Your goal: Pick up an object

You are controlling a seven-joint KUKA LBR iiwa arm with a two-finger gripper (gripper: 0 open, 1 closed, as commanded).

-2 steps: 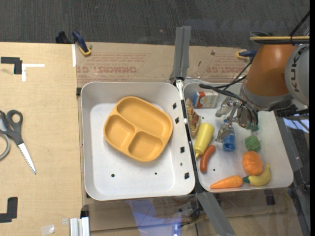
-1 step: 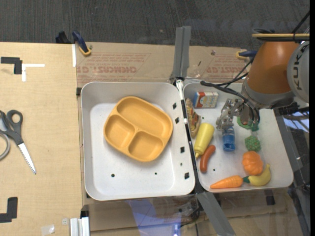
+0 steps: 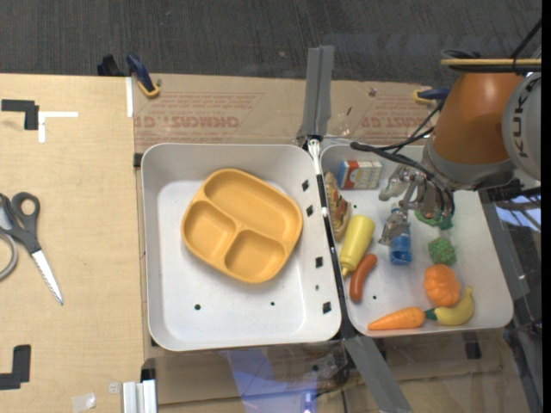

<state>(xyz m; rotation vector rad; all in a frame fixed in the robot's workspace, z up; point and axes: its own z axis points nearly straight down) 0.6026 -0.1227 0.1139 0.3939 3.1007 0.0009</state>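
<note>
Hanging low over the right bin (image 3: pixel 495 256), the tool (image 3: pixel 411 205) sits among a tangle of metal parts and cables under the arm's orange band (image 3: pixel 478 119), and from where I stand I cannot tell how it is set. Nothing is visibly caught in it, so I would judge the pick not yet made: the arm is down over the toys, but the grasp and the lift are both left to do.

Just below the tool lies a small blue block (image 3: pixel 400 249), seemingly the likeliest target, though I can't say whether metal touches it. It looks short, squarish and hard, easy enough to pinch across its narrow sides. A green ring-like piece (image 3: pixel 442 221) peeks out just beside the tool on the right, and a bumpy green broccoli (image 3: pixel 442 250) sits below that.

Further out, a yellow bottle (image 3: pixel 355 241) leans along the bin's left wall, with a red sausage (image 3: pixel 362 277) touching its lower end. A small carton (image 3: pixel 361 175) stands at the far edge. Near the front lie an orange pumpkin (image 3: pixel 442 286), a banana (image 3: pixel 459 309) and a carrot (image 3: pixel 398 319), close together.

The left bin (image 3: pixel 172 317) holds a yellow divided plate (image 3: pixel 241 224). Scissors (image 3: pixel 30 243) rest on the counter (image 3: pixel 69 317), well apart.
</note>
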